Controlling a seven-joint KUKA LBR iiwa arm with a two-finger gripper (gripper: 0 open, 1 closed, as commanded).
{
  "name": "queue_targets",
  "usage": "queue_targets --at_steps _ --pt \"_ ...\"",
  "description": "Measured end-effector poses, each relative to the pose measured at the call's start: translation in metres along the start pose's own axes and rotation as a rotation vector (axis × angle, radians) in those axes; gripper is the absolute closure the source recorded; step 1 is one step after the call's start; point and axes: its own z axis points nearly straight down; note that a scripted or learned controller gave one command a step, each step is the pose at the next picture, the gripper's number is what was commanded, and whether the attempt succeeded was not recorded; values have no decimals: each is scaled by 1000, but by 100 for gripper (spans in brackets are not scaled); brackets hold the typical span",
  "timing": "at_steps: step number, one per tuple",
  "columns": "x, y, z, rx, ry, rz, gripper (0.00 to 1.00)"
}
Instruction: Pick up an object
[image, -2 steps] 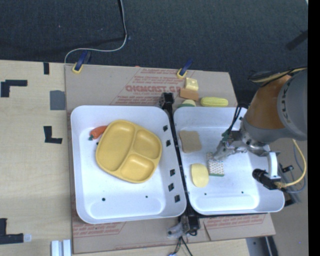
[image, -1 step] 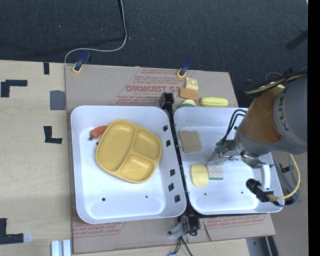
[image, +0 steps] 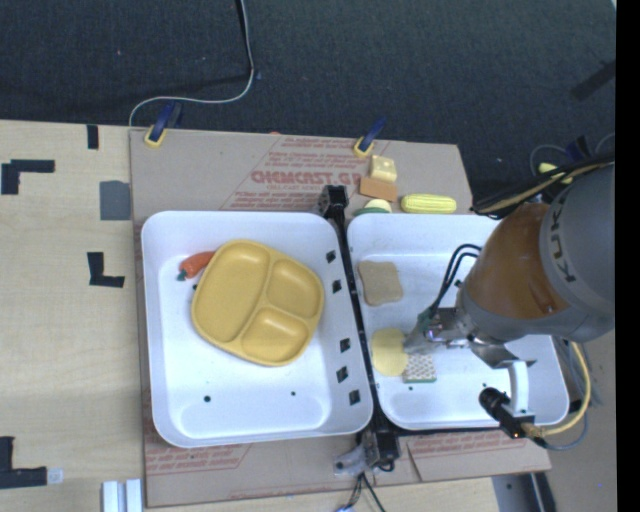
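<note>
A thick grey arm (image: 590, 250) with dark lettering on its casing, a broad orange band (image: 512, 275) above the wrist, and black cables (image: 455, 268) looping to a metal gripper (image: 428, 335).

Red block lettering reading "CHEMCAST" runs along the cardboard sheet (image: 300, 170) just behind the two white bins (image: 165, 330), followed by further red characters too small to make out. On the grey arm (image: 590, 250), to the right of the bins, dark letters reading "KU" stand on the housing, the rest cut off.
</note>
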Motion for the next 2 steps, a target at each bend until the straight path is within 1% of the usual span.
queue_targets --at_steps 1,2 --pt "4 43 5 37 12 -3 0" --pt "11 100 -10 42 17 -7 0"
